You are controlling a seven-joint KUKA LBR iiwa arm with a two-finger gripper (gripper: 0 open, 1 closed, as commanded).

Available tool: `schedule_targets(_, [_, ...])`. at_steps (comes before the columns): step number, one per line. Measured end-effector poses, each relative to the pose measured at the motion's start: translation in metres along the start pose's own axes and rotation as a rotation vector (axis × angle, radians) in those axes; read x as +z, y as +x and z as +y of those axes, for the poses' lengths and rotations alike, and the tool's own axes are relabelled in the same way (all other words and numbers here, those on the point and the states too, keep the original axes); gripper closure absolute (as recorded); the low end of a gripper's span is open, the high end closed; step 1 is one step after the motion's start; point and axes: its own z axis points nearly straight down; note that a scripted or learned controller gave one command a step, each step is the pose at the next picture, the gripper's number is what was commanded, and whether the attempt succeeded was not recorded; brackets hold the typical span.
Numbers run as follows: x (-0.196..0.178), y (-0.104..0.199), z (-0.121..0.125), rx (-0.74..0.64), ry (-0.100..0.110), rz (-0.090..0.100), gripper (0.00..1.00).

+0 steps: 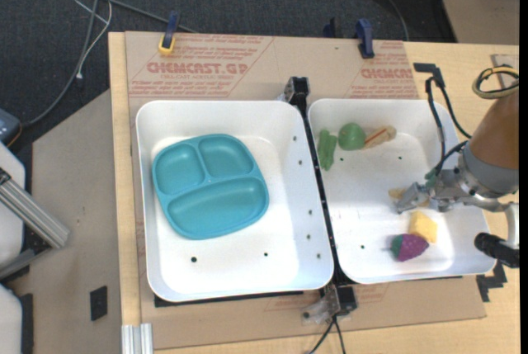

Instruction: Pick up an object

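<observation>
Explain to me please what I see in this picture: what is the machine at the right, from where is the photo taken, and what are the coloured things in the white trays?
One camera above the bench looks down at a slant. The machine at the right is a robot arm, grey with an orange band, ending in a two-finger gripper for picking things up. It reaches into the right bin. That bin holds small toy-like items: a green piece, a round green object with a tan stick beside it, a yellow item and a purple one. The left bin holds a blue divided plate. The gripper is low, just above the yellow item; I cannot see anything held in it.
</observation>
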Motion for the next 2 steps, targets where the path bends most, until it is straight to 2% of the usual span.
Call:
schedule_targets(1, [-0.013,-0.001,0.001,0.001,-0.005,-0.001,1.00])
schedule_targets(2, [-0.056,-0.003,0.005,-0.001,-0.010,-0.005,1.00])
